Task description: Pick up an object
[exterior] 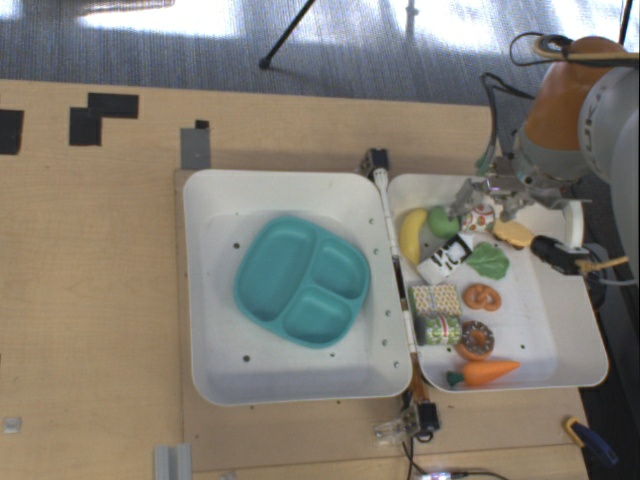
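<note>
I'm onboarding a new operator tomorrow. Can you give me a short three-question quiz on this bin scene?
1. True or false: the teal divided plate lies in the left bin.
2. Which toy lies nearest the right bin's front edge: A banana, B carrot, C pretzel?
3. Fill in: the gripper hovers over the right bin's ____ end.

Key: 1 true; 2 B; 3 far.

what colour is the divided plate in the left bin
Teal, plain with no pattern: the divided plate shows clearly in the camera view.
</note>
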Robot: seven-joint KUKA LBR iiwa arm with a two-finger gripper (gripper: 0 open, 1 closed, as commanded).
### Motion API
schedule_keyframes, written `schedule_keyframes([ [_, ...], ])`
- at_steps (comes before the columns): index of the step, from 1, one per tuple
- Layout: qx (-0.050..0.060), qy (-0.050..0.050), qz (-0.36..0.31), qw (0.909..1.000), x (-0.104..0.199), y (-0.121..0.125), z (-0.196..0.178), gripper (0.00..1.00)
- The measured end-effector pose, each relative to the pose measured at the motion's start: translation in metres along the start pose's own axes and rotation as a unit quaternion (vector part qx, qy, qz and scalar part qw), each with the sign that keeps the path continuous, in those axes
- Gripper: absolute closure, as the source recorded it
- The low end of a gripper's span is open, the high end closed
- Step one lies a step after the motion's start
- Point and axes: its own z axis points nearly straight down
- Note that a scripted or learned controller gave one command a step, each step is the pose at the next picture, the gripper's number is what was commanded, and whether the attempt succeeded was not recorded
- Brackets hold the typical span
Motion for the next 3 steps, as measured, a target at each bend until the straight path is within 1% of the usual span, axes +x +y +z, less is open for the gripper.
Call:
schedule_keyframes([
  [1, -0.003, -0.001, 0.000, 1.0000, -0.019, 0.001, 0.043, 0.00],
  [2, 0.003, -0.001, -0.002, 1.0000, -0.020, -0.001, 0.033, 1.00],
  [3, -0.003, 0.000, -0.001, 1.0000, 0.037, 0.004, -0.046, 1.00],
])
